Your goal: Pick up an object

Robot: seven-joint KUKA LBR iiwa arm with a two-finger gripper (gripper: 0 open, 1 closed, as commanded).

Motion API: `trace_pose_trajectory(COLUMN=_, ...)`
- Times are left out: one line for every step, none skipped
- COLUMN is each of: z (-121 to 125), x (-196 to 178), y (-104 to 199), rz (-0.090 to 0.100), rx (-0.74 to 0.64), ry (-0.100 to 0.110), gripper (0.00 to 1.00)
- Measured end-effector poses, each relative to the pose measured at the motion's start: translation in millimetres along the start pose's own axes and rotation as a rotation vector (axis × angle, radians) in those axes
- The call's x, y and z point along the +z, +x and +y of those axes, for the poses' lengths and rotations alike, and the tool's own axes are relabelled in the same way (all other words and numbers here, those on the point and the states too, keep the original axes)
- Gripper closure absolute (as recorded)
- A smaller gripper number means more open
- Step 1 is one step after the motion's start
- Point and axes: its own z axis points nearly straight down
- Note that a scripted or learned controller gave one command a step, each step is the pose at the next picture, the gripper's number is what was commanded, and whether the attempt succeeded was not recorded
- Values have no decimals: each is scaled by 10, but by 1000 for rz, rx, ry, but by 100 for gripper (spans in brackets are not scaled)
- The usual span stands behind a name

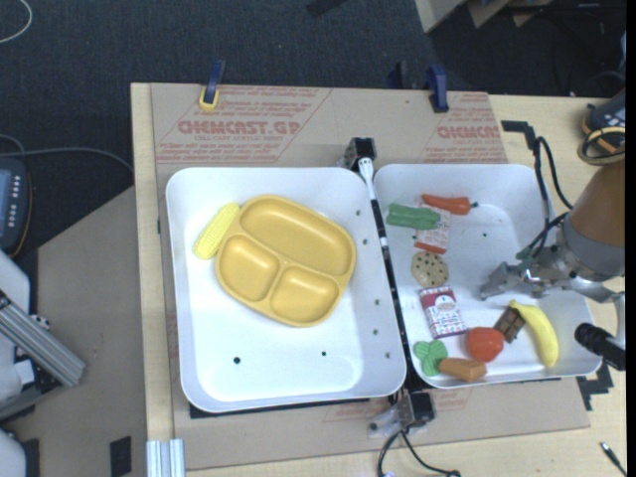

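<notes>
Camera view: the gripper (502,284) is hovering in the right bin (497,182), at the frame's right, jaws spreading apart and holding nothing. Candidates are lying just below it: a banana (542,332), a tomato (485,344), a red packet (443,312). I'd be centring squarely over one piece before descending, avoiding neighbours crowding the closing fingers.

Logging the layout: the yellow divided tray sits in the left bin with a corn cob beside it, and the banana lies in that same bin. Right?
Not quite. The banana lies in the right bin, as the camera view shows; the yellow divided tray and corn cob are in the left bin.
</notes>
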Motion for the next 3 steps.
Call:
trace_pose_trajectory(z=0, x=-23, y=3, rz=-3, rx=1, ry=-4, gripper=0)
trace_pose_trajectory(z=4, x=-128, y=-1, rz=-5, rx=2, ry=-7, gripper=100)
trace_pose_trajectory(z=106, x=-704, y=36, rz=-8, rx=-1, ry=-14, gripper=100)
